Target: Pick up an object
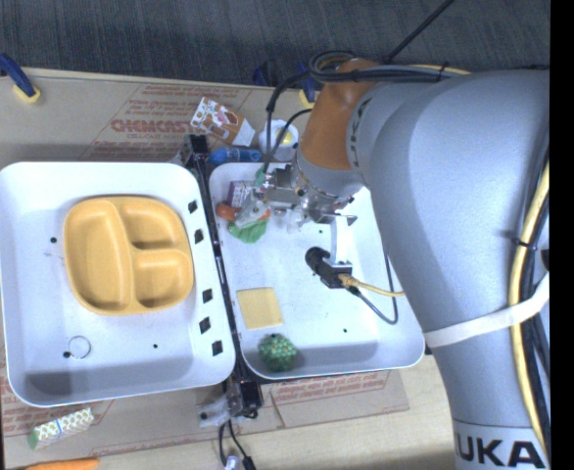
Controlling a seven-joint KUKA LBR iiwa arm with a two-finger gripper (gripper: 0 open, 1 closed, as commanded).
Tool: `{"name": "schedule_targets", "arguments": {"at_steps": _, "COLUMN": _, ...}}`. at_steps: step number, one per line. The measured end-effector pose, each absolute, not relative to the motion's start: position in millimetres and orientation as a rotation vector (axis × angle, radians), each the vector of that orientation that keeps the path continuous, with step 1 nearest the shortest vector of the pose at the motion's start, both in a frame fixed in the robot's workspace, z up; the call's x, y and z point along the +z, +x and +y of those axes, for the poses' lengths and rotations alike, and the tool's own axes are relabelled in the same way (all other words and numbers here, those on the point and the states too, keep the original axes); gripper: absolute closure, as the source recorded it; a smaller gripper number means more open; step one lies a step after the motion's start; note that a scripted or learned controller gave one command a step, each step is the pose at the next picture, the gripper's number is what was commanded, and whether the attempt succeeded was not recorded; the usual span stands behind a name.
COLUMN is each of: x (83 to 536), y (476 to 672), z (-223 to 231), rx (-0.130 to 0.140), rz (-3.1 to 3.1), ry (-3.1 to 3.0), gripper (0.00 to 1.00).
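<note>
My gripper (270, 194) is down in the far left corner of the right bin (365, 331), under the orange wrist band. It hovers over or touches a cluster of small items: a green piece (251, 229), an orange bit (240, 214) and a reddish-brown piece (236, 193). Which of them it touches I cannot tell. A flat yellow square (260, 306) lies nearer the front of the same bin, apart from the gripper. A green knobbly ball (277, 352) rests by the bin's front wall. A blue item (234, 155) sits at the far edge.
The left bin (13, 262) holds a yellow divided tray (128, 253) and a small clear ring (78, 347). A printed packet (214, 117) lies behind the bins. A black cable plug (319, 260) hangs from the arm over the right bin. A blue clamp (19, 77) sits at the far left.
</note>
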State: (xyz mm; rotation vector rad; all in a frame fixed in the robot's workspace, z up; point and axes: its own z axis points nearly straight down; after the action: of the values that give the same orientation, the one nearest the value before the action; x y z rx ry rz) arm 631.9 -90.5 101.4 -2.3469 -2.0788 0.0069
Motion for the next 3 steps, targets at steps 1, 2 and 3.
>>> {"name": "schedule_targets", "arguments": {"at_steps": 1, "x": 92.6, "y": 622.4, "z": -90.6, "rx": 0.004, "rz": -2.181, "ry": -2.255, "gripper": 0.0}}
{"name": "schedule_targets", "arguments": {"at_steps": 2, "x": 102.6, "y": 622.5, "z": -89.9, "rx": 0.007, "rz": -2.184, "ry": -2.248, "gripper": 1.0}}
{"name": "schedule_targets", "arguments": {"at_steps": 3, "x": 102.5, "y": 622.5, "z": -89.9, "rx": 0.007, "rz": -2.184, "ry": -2.248, "gripper": 0.0}}
